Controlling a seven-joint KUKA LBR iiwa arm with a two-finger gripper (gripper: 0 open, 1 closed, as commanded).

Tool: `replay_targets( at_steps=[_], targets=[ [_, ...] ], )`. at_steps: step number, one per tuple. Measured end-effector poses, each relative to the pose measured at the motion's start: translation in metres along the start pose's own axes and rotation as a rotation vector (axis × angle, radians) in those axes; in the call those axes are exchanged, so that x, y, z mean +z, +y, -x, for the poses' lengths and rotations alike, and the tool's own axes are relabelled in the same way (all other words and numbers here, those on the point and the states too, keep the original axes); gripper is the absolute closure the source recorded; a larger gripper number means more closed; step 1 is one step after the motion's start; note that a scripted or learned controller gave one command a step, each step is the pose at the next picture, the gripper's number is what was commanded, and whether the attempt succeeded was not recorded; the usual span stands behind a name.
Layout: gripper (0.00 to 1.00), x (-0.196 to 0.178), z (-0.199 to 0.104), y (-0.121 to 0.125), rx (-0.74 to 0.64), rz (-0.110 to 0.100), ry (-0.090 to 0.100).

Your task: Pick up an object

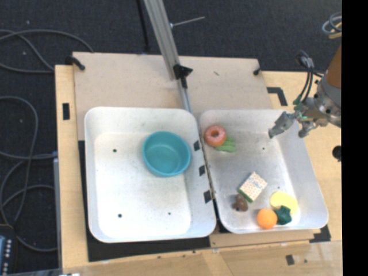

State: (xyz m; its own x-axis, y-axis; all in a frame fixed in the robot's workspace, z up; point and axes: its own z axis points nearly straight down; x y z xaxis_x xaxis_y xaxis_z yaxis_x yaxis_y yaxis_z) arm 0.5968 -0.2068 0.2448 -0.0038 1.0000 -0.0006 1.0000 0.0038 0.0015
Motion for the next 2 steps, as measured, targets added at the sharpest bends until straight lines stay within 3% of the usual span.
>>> replay_targets(
  at_steps=[1,2],
  targets=[
    [0.0,0.0,0.0,0.0,-0.001,0.0,-0.001],
    [0.0,0.048,0.005,-0.01,0.005,-0.005,-0.002]
  ],
)
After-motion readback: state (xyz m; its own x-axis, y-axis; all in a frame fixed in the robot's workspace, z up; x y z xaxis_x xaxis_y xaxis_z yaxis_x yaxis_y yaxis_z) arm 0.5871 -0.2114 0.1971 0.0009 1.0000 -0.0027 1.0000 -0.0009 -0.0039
